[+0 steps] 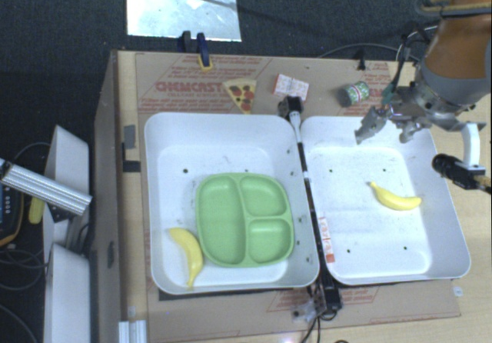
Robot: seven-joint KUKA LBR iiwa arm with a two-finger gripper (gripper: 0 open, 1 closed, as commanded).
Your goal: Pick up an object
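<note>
Up at the right, we see the claw (pixel 387 125) hanging over the far edge of the right bin (pixel 442 257), its two fingers (pixel 367 125) spread wide apart. Nothing sits between them, and as far as we can tell they touch nothing; they point down and to the left toward the bin's floor. The arm (pixel 460 41) comes in from the right, its orange band above the grey wrist.

Below the claw and a little to its right, a banana (pixel 395 198) lies on the floor of the right bin, near the middle, well apart from the fingers. It lies flat, its thin end pointing toward the left.

Across the divide, the left bin (pixel 165 180) holds a green plate (pixel 246 218) with three compartments, set toward the near side. A second banana (pixel 188 254) lies just beside the plate at its near left, curving along the bin's wall; we cannot tell whether they touch.

Behind the bins on the worktop (pixel 200 84) sit a pizza slice (pixel 241 94), a small card (pixel 291 87) and a can (pixel 356 92) on its side.
</note>
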